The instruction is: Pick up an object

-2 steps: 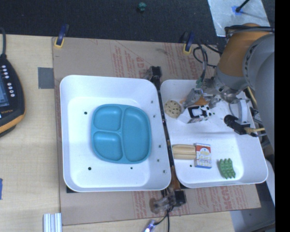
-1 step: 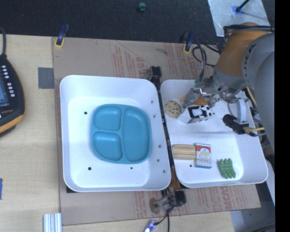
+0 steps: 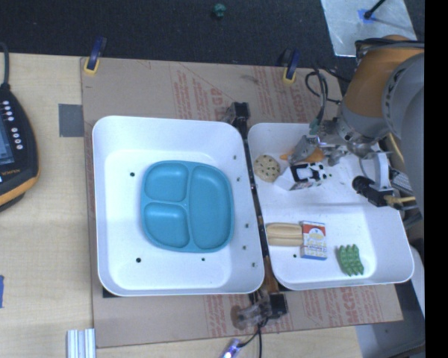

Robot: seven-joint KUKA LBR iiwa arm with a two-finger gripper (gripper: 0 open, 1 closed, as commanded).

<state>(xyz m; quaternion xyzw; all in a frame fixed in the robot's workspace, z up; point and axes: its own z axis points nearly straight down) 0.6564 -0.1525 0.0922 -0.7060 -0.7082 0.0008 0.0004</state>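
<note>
The left bin [image 3: 108, 200] held a blue divided plate [image 3: 187, 205]; the right bin [image 3: 388, 263] held a wooden block [image 3: 283, 234], a small red box [image 3: 313, 239], a green block [image 3: 349, 259] and a cookie [image 3: 267, 168]. My gripper [image 3: 308, 171] hung low at that bin's far side, just right of the cookie, over a black-and-white toy [image 3: 310, 174]; whether my fingers gripped it, I could not tell.

This is a robotics lab or test cell. A grey industrial arm [image 3: 392, 88] with an orange band reaches over a wooden counter [image 3: 37, 237]. Well to the left of the claw [image 3: 313, 159] lies a handheld control pendant [image 3: 4, 151] with a screen and buttons. Cardboard sheeting [image 3: 187, 88] is fixed to the counter with clamps [image 3: 95, 54], and two white bins [image 3: 104, 200] sit on it, cables [image 3: 317, 88] trailing near the arm.
</note>
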